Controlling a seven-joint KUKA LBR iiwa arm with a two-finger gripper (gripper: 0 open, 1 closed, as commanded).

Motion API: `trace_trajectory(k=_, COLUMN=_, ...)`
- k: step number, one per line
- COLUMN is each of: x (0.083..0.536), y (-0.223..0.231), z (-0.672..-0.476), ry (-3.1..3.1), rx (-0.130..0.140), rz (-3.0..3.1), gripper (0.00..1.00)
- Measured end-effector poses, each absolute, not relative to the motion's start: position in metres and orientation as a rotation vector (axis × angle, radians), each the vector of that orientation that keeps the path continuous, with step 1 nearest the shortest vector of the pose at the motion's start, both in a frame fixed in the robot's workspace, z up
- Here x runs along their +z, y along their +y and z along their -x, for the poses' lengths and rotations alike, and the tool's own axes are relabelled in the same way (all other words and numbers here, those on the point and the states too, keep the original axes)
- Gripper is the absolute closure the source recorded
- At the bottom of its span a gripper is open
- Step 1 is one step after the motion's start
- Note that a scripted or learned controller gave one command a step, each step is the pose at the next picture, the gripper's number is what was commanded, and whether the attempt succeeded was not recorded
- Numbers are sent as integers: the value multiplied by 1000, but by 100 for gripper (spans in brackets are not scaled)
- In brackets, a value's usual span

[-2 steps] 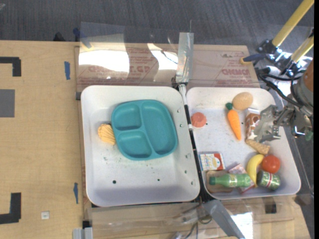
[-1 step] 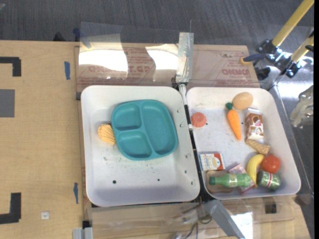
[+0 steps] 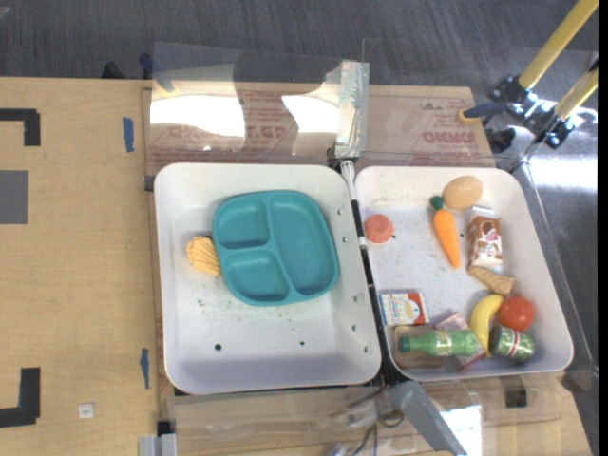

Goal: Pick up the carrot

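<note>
On the brown cardboard-topped desk (image 3: 76,255) sit two shallow white bins side by side. Biggest is the left white bin (image 3: 190,350), and it holds a teal plastic plate with three sections (image 3: 275,247). A small yellow ridged toy shell (image 3: 202,254) lies just beside the plate at nine o'clock.

Next is the right white bin (image 3: 408,217). Near its top, at about twelve o'clock, lies the orange toy carrot with a green top (image 3: 446,232). It lies flat, green end up toward the far rim. A tan round toy potato (image 3: 462,192) sits just beside it at one o'clock, and a red and white little carton (image 3: 484,239) is at three o'clock. A small orange round toy (image 3: 378,228) sits at nine o'clock, well apart.

I think the job has not started yet. The carrot rests on the bin floor and nothing touches it. I cannot tell how the jaws stand. All of the reaching, grabbing and lifting is left to do.
</note>
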State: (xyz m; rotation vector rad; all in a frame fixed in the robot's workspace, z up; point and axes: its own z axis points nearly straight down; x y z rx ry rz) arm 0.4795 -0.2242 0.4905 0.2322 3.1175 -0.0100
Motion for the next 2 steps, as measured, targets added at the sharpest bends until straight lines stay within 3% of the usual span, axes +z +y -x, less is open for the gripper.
trace_trajectory(k=1, x=358, y=-223, z=-480, ry=3135, rx=2, rz=-244, gripper=100)
trace_trajectory(k=2, x=376, y=-223, z=-483, ry=3115, rx=-9, rz=-241, gripper=100)
